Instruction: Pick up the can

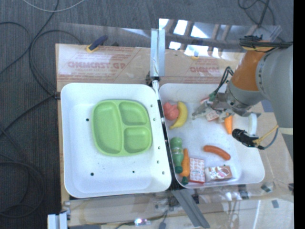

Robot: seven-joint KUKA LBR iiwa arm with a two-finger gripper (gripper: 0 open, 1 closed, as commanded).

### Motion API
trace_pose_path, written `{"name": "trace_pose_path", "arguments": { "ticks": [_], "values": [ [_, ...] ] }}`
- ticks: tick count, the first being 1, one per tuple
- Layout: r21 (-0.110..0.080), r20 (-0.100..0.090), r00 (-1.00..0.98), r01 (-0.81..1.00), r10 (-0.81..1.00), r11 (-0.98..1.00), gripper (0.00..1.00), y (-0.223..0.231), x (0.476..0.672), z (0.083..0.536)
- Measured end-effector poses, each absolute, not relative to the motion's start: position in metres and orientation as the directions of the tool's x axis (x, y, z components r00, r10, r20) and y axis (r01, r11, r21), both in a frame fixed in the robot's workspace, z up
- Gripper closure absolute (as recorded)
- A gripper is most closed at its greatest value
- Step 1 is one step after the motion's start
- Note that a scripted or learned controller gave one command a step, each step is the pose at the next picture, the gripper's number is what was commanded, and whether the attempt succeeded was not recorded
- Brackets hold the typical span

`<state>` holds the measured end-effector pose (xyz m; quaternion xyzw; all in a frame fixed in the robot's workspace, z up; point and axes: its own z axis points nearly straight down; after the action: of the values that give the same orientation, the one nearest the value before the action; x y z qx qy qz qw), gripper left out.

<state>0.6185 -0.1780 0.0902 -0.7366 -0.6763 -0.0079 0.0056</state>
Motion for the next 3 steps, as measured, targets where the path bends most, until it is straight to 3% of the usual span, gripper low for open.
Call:
{"name": "trace_pose_path", "arguments": {
  "ticks": [1, 2, 3],
  "values": [
    [0.009, -0.011, -0.076, 0.997, 0.997, 0.076, 0.0, -0.143, 0.619, 0.089],
    [0.008, 0.004, 0.013, 1.0, 1.0, -0.013, 0.0, -0.17, 0.638, 0.089],
    [0.012, -0.002, 0.101, 0.995, 0.995, -0.101, 0.0, -0.124, 0.614, 0.089]
  ]
}}
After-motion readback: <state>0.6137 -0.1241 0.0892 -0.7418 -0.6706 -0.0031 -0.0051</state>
